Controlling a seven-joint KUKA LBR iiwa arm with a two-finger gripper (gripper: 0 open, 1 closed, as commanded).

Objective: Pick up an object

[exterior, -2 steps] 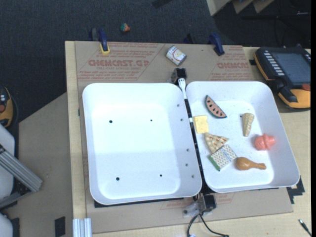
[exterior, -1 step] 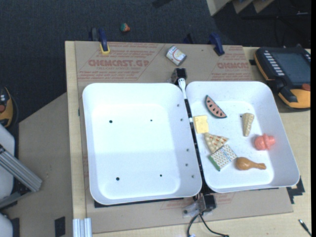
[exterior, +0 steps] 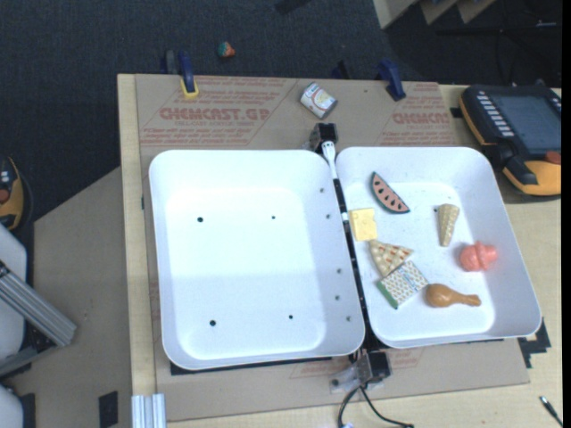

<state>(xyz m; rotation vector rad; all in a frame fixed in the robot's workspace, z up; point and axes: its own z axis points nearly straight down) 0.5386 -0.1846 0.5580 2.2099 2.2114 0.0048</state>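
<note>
Nearest, along the front of the right shallow white bin [exterior: 419, 324], a brown plastic toy chicken drumstick [exterior: 452, 297] lies on its side. Just left of it is a green-and-white checkered toy block [exterior: 402, 283], touching the tan lattice-topped toy pie wedge [exterior: 389, 257] behind it. A pink lumpy toy [exterior: 479, 256] sits near the bin's right wall, apart from the rest. Further back lie a flat yellow toy cheese square [exterior: 363, 224] by the left wall and a cream toy ice-cream cone [exterior: 447, 223], point towards the front. Farthest in the bin is a red toy watermelon slice [exterior: 389, 193].

The left shallow white bin [exterior: 241, 239] adjoins it on the brown board tabletop [exterior: 223, 114]. Behind the bins a small white carton [exterior: 318, 100] rests on the tabletop between two blue clamps [exterior: 187, 74]. A black-and-orange handheld control pendant [exterior: 522, 132] lies at the far right.
</note>
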